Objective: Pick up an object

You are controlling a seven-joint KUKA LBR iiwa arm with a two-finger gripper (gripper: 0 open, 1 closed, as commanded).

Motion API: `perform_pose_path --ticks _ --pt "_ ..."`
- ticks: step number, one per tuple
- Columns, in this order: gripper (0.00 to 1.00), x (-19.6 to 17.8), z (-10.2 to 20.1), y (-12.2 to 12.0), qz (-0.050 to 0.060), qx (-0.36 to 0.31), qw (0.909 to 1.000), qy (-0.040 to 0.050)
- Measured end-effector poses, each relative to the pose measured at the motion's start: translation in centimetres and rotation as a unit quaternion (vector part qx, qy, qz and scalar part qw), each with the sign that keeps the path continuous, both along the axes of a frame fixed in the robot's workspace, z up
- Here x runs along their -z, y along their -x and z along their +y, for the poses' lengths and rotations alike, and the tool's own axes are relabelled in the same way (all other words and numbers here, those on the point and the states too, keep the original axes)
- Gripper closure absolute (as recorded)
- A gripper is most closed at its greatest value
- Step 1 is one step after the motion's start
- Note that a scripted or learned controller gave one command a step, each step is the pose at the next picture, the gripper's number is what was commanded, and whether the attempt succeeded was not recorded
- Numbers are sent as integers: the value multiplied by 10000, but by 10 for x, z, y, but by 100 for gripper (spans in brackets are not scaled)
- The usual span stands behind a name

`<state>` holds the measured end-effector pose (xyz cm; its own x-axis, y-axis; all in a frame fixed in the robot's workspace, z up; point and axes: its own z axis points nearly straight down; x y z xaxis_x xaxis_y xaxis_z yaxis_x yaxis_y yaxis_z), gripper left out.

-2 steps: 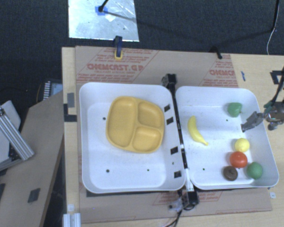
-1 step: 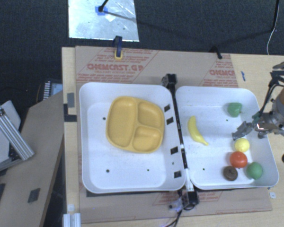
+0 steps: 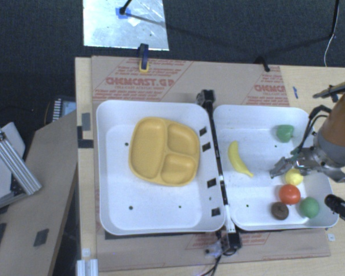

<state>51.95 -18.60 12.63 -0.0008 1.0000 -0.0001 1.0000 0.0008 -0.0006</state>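
Left edge of the frame: aluminium rails [image 3: 8, 160] run diagonally beside the surface [image 3: 52, 194].

Upper left: a silver sheet [image 3: 125, 15] lies on the dark floor, with blue tape [image 3: 123, 12] on it.

Upper centre: a brown board [image 3: 178, 76] lies under both bins. It bears red print reading "CHEMCAST GP"; the same print appears again at the upper right, partly cut off. A yellow clamp [image 3: 144, 59] sits on the board's top edge.

Left bin [image 3: 112, 211], centre left: holds one yellow tray [image 3: 164, 151] with three compartments. The tray lies flat near the bin's middle.

Between the bins: a black strip [image 3: 215, 165] runs top to bottom.

Right bin [image 3: 253, 211], centre right, contents from left to right:
- banana [image 3: 238, 158], lying tilted near the bin's left wall;
- brown ball [image 3: 280, 210], lower part of the bin;
- green lime [image 3: 284, 133], upper part of the bin;
- orange ball [image 3: 289, 194], just beside the brown ball;
- yellow ball [image 3: 294, 178], touching the orange ball from above;
- green ball [image 3: 309, 207], lower right corner.

Right edge: the arm [image 3: 339, 134] reaches over the right bin. The tool [image 3: 288, 167] is low over the bin, directly above and left of the yellow ball. Its fingers appear spread, with nothing seen between them.
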Motion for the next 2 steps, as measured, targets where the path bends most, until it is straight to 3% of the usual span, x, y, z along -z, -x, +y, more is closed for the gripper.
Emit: perform_pose_path --ticks 1,2 --pt "0 44 1 0 8 4 10000 -6" --pt "100 31 0 -1 -18 9 10000 7"
